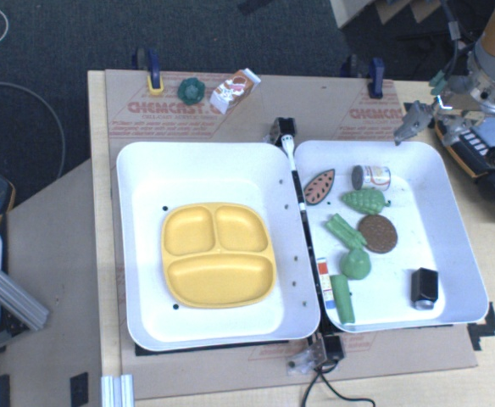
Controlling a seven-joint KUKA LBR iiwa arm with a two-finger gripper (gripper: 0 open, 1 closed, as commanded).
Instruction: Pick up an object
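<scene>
Gripper (417, 119) poised at the upper right, above the far rim of the right bin (459, 253), just outside its back corner; fingers thin and pale, too small to tell whether spread or pressed together, nothing seen between them. Down and to the left of the gripper, inside the right bin: small can (371, 176) lying on its side, nearest to the gripper; green bumpy toy (365, 200) just below the can; flat slice with dark seeds (319, 186) further left, by the bin's inner wall; brown disc (378, 233) lower, touching a long green piece (346, 231); round green item (356, 264) and green stick (342, 298) lower still. Black block (425, 287) almost straight below the gripper, well apart, near the bin's front. Far to the left, left bin (137, 227) carrying a yellow divided plate (219, 254). Beyond the bins on the desk (112, 108), left of the gripper: green round toy (191, 90) and wrapped packet (233, 91).
</scene>
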